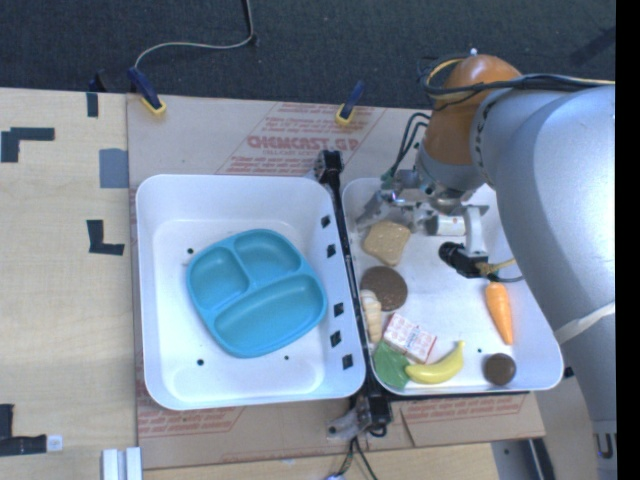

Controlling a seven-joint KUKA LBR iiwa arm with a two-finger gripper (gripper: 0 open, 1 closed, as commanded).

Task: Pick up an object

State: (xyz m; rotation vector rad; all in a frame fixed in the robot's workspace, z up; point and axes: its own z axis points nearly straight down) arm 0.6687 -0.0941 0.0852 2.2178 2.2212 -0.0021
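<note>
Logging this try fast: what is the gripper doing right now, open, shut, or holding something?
Gripper: low in the right bin, just above the tan bread slice; open or shut cannot be told, and no hold on anything is visible.

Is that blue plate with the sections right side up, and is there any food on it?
Right side up and bare: the blue plate shows its three hollow sections, nothing in them.

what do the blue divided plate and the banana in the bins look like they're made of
Blue divided plate: likely molded plastic, with a smooth, uniform color and rounded compartment ridges. Banana: probably a plastic toy, evenly bright yellow and slightly glossy, though the view can't rule out real fruit.
</note>
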